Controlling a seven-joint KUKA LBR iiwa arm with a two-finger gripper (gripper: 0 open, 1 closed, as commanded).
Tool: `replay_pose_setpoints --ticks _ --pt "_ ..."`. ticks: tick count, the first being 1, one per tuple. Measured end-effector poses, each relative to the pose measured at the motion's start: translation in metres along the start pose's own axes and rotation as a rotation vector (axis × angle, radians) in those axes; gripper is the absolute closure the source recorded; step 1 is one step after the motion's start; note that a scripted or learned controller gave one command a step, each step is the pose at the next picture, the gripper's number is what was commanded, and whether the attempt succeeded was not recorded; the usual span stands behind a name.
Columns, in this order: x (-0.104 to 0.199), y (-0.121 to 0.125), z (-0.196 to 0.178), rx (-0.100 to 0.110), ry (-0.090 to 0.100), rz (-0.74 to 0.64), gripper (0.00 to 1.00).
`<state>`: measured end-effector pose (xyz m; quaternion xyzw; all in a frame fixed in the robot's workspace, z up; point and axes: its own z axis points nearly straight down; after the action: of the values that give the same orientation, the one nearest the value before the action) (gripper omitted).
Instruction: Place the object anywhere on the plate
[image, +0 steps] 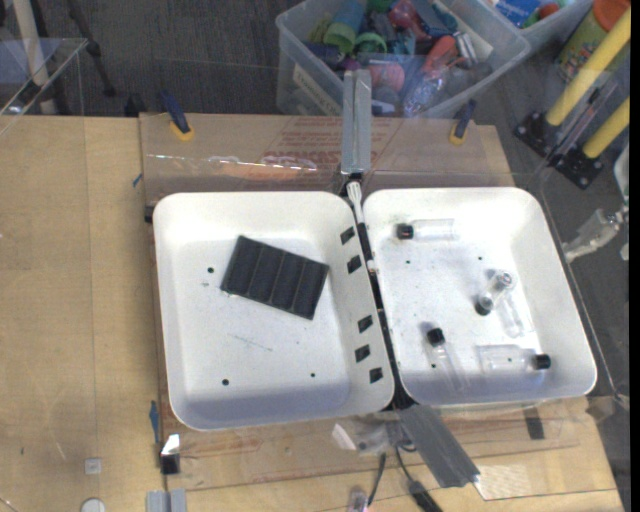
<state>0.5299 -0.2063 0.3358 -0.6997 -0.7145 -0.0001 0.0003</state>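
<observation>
Resting dark plate (274, 277), left bin (180, 225)

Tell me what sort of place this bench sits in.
Probably a robotics lab or test cell: two white bins fixed side by side on a wooden bench, small clear vials laid out as test pieces, and a clear tub of assorted toys behind.

The plate (274, 277) lay in the left bin (190, 390); four vials (425, 231) lay scattered in the right bin (560, 300).
</observation>
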Motion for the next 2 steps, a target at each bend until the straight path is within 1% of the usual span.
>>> replay_pose_setpoints --ticks 1,2 --pt "-0.0005 0.0010 -0.0104 -0.004 -0.001 0.001 1.00" --pt "-0.0005 0.0010 -0.0103 -0.004 -0.001 0.001 0.00"
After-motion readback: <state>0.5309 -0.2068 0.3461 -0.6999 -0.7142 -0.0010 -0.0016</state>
